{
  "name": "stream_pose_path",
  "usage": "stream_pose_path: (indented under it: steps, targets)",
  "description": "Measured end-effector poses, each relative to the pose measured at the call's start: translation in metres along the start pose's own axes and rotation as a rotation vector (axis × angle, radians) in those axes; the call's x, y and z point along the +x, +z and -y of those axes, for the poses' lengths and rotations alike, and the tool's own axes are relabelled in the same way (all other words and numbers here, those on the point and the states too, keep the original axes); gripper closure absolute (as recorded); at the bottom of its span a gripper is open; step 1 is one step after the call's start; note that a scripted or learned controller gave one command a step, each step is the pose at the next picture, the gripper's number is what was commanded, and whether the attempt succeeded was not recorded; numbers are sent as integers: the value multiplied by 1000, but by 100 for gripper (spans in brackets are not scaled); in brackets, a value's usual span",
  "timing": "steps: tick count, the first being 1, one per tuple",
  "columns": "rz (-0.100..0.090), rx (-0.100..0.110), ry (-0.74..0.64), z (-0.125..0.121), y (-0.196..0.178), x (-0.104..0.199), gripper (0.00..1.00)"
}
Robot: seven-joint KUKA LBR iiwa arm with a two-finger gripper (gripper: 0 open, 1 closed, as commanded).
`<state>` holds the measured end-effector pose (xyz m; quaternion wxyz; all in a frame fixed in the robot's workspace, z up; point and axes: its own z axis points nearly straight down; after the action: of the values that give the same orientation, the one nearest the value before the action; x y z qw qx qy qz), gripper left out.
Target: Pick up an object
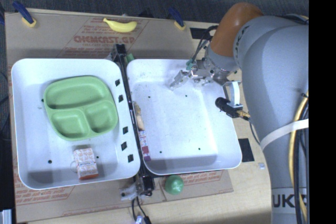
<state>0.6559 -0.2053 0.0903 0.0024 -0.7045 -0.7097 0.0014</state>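
Metal two-finger gripper (178, 80) hovering upper centre, jaws open, gripping nothing; small red-white carton (85, 162) lying lower left, beside green divided plastic tray (80, 107).

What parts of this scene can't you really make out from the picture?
- The gripper in the camera view: small and blurred over the right bin; whether it grips anything cannot be told.
- The small box in the left bin: its print is too small to read.
- Things wedged along the bins' shared edge: too small to identify.
- The arm: its base is cut off by the frame's bottom edge.
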Motion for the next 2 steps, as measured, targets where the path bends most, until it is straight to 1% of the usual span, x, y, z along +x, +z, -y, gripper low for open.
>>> stream_pose_path:
  steps: [1, 2]
  targets:
    - [1, -2, -4, -1, -12, 0, 100]
    - [0, -7, 1, 18, -118, 74, 100]
